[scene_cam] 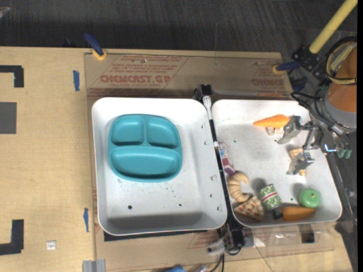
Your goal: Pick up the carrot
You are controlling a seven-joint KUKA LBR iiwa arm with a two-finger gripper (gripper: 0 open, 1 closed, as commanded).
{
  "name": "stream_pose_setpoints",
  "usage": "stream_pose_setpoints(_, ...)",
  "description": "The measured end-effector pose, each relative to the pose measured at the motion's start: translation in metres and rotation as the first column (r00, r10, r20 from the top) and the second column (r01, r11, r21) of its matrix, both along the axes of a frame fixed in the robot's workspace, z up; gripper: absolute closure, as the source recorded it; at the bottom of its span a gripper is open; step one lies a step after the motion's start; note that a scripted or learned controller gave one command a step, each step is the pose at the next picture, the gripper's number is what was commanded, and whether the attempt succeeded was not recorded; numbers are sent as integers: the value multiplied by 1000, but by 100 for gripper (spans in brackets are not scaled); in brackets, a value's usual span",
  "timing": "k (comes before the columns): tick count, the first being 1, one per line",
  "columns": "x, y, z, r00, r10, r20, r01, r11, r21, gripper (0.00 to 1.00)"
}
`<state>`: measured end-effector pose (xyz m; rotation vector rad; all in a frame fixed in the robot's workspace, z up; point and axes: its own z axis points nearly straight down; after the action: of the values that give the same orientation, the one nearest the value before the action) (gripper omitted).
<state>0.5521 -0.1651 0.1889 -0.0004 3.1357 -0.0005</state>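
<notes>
The orange carrot (270, 121) lies in the right bin (249, 146) near its far wall, pointing left. My gripper (296, 147) hangs over the right side of that bin, open, with its fingers spread. The upper finger (289, 129) is just beside the carrot's thick end. Whether they touch I cannot tell. The lower finger (301, 163) is well apart from the carrot. A small beige thing (295, 152) shows between the fingers, which are not closed on it.
At the right bin's near edge lie a croissant-like toy (238, 186), a green can (270, 197), a green apple (309, 197) and an orange oblong toy (298, 212). The left bin (113, 208) holds a teal divided plate (145, 146). Cables hang at the right.
</notes>
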Motion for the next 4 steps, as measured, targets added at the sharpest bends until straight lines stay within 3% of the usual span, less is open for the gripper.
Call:
stream_pose_setpoints(1, 34, -59, -71, 992, 124, -1, -124, 992, -1, 0)
stream_pose_setpoints(2, -27, -58, -93, 907, 422, -1, -422, 907, 0, 0)
stream_pose_setpoints(3, -51, -53, -95, 935, 353, 32, -352, 936, -18, 0)
stream_pose_setpoints(4, 16, -56, -57, 965, 263, 7, -263, 965, -4, 0)
